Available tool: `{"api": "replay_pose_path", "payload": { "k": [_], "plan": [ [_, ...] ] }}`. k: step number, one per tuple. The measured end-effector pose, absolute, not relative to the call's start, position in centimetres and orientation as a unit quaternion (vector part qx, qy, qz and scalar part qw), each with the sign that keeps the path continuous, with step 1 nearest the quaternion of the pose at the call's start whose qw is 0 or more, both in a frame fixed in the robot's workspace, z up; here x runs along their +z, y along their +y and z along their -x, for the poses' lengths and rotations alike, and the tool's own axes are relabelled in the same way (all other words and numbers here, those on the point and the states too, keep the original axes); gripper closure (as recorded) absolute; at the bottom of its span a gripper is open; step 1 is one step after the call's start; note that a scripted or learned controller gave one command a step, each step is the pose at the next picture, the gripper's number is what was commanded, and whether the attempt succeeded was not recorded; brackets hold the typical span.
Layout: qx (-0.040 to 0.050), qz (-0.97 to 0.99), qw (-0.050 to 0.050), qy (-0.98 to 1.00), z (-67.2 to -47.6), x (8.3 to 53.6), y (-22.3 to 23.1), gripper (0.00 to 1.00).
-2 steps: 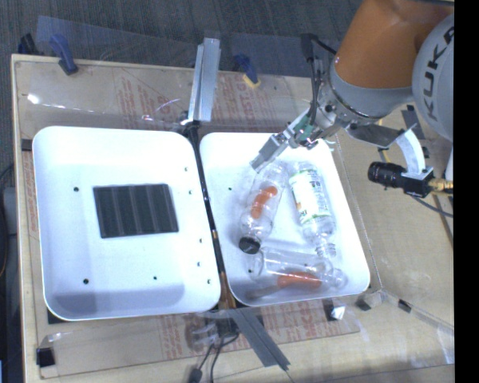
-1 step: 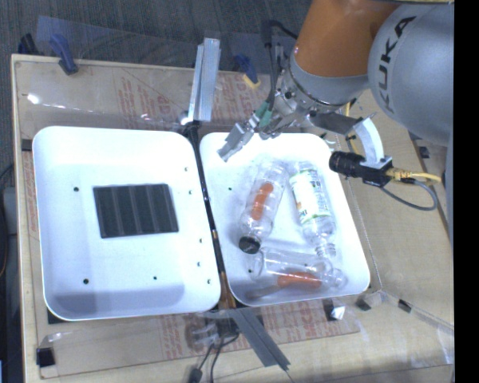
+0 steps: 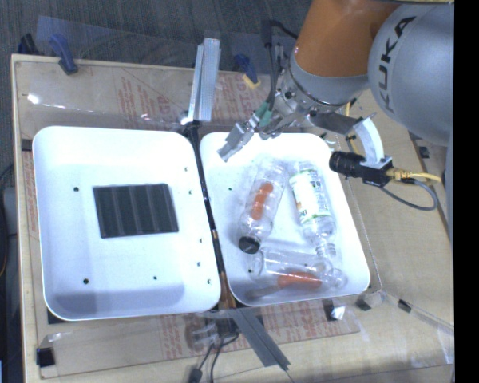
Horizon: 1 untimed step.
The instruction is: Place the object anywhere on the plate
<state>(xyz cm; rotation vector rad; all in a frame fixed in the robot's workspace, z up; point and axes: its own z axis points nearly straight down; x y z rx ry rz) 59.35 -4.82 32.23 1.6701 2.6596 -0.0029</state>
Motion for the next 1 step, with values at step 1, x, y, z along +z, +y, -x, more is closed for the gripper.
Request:
{"api": "replay_pose_path", "payload": {
  "k": [1],
  "plan": [
    [-0.0004,-0.53,0.0,0.848,-64.83,36.96,1.94,0.0]
  ]
}}
